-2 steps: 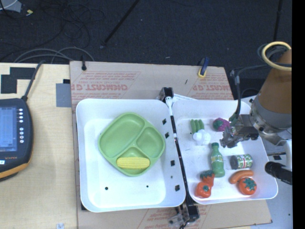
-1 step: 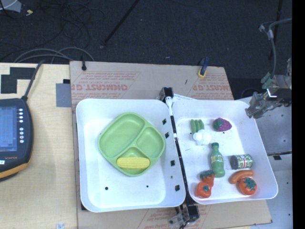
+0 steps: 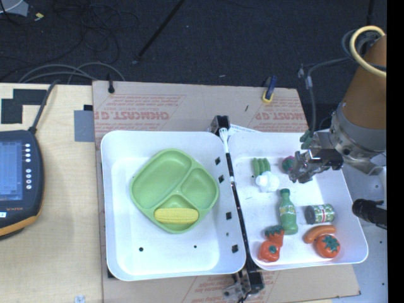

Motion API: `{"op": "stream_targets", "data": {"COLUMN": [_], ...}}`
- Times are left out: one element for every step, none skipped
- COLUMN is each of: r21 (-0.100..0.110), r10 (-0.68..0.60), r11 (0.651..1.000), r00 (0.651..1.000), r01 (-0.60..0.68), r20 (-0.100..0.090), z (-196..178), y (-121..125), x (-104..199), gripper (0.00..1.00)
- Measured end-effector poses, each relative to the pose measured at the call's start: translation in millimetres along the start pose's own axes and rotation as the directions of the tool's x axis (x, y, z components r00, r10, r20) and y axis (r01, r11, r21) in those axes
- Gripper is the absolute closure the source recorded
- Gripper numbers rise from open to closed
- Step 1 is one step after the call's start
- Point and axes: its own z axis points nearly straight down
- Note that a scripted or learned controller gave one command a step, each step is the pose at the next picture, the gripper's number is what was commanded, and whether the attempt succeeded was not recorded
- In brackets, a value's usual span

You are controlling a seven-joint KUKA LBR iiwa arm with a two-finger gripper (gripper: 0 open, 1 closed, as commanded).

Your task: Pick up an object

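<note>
Your gripper (image 3: 302, 169) hangs over the right bin's (image 3: 356, 245) far right corner; grip state cannot be determined. Nearest it, a green bottle (image 3: 287, 212) lies mid-bin, untouched.

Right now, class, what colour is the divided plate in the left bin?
Light green, seen in the camera view: the plate holds a yellow corn cob.

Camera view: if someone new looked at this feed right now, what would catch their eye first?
Likely the green plate filling the left bin, with yellow corn in its near compartment. Next, the cluster of toy food in the right bin: a green bottle, a can and a tomato. The end effector hovers over that bin's far right corner.
</note>
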Motion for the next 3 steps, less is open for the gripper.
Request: {"op": "stream_targets", "data": {"r21": [-0.014, -0.009, 0.009], "r10": [-0.007, -0.002, -0.001], "r11": [1.0, 1.0, 1.0], "r00": [1.0, 1.0, 1.0], "r01": [0.006, 0.002, 0.001], "r20": [-0.001, 0.001, 0.005], "z": [-71.4, -93.8, 109.5], "y": [-21.4, -21.3, 31.3], "x": [74.4, 122.0, 178.3], "gripper": [1.0, 1.0, 1.0]}}
